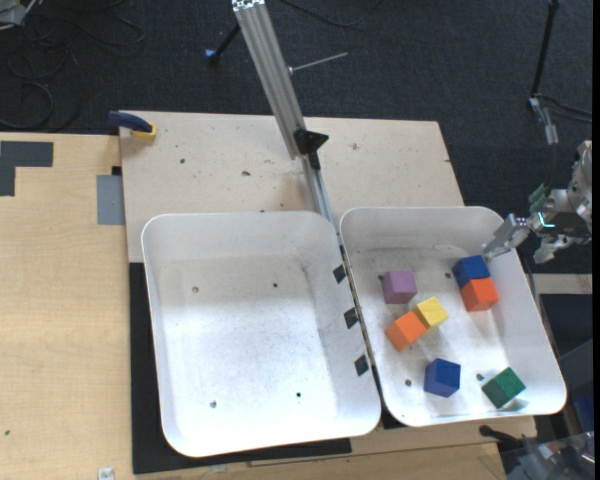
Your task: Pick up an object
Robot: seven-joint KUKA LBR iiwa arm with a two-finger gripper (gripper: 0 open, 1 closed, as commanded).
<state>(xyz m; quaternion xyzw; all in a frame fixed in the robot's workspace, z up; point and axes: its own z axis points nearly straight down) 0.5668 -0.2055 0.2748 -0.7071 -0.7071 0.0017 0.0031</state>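
Surface bearing right bin; gripper hovering at its rim, beside blue cube; jaws' state unclear, seemingly nothing being picked yet.

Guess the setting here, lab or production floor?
Most likely a robotics lab bench set up for grasping trials. Two shallow white bins sit side by side, the right one holding small coloured blocks; a pincer reaches in from the right, and loose cables trail over the dark floor.
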